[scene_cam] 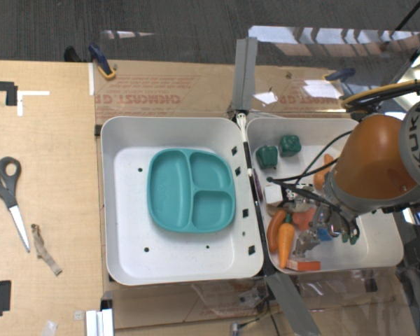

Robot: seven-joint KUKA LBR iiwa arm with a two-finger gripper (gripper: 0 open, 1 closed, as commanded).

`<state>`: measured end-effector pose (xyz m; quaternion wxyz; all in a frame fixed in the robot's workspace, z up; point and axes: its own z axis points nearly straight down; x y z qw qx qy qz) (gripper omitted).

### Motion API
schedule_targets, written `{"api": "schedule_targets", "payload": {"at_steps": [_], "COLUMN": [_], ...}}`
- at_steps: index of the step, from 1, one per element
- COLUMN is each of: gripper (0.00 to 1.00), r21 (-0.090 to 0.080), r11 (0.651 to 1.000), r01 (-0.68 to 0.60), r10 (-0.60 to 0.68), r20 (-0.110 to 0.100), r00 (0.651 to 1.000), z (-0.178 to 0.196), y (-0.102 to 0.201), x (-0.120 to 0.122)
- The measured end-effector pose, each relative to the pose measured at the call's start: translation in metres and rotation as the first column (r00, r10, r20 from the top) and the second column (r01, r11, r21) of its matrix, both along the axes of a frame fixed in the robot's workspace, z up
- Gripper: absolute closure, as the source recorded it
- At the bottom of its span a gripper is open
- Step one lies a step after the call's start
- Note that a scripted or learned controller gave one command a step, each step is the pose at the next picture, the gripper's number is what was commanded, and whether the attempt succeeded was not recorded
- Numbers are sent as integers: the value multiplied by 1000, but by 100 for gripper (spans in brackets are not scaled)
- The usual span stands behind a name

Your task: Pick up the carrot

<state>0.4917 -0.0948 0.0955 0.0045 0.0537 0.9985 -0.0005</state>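
Observation:
The carrot [285,243] is orange with a small green top and lies near the front left of the right bin [378,254], its tip pointing toward the front wall. My gripper [309,242] hangs low just to the carrot's right, close beside it, under the arm's orange band [374,163]. Nothing shows as held. A second orange piece [274,225] lies against the carrot's left side. The wrist and cables hide the middle of this bin.
Two green toy vegetables [267,157] [290,144] sit at the right bin's back left. A small red-orange block [305,264] rests by the front wall. A teal divided plate [192,190] lies in the left bin [119,208]. Scissors [7,191] lie on the bench at left.

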Motion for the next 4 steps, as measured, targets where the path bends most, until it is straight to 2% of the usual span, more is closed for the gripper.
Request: {"api": "schedule_targets", "payload": {"at_steps": [1,2,3,4], "gripper": [0,0,0,0], "r21": [7,10,9,7], "r11": [846,462,337,-40], "r01": [534,887,941,999], "r10": [-534,-887,-941,-999], "r20": [2,-2,-2,-6], "r00": [846,462,337,-40], "z": [0,0,0,0], "y": [3,-1,-8,-6], "x": [-10,-11,52,115]}}
